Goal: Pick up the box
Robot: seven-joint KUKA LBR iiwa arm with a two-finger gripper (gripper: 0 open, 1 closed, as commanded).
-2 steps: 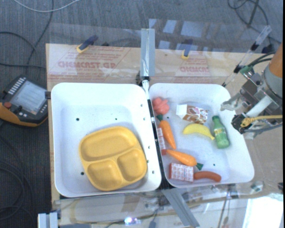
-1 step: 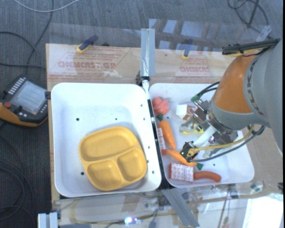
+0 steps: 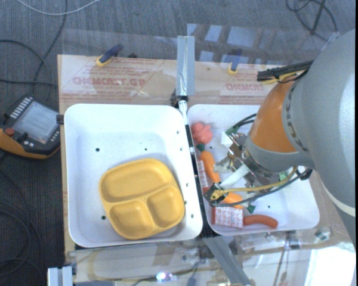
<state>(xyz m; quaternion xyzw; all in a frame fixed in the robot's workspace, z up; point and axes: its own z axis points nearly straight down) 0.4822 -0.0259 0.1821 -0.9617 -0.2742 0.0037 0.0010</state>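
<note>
White-red box (image 3: 228,217) in right bin (image 3: 307,216) | just below end effector (image 3: 222,190) | grip: cannot tell

Smooth white plastic bins (image 3: 77,159), a matt yellow plastic tray (image 3: 142,198).
</note>
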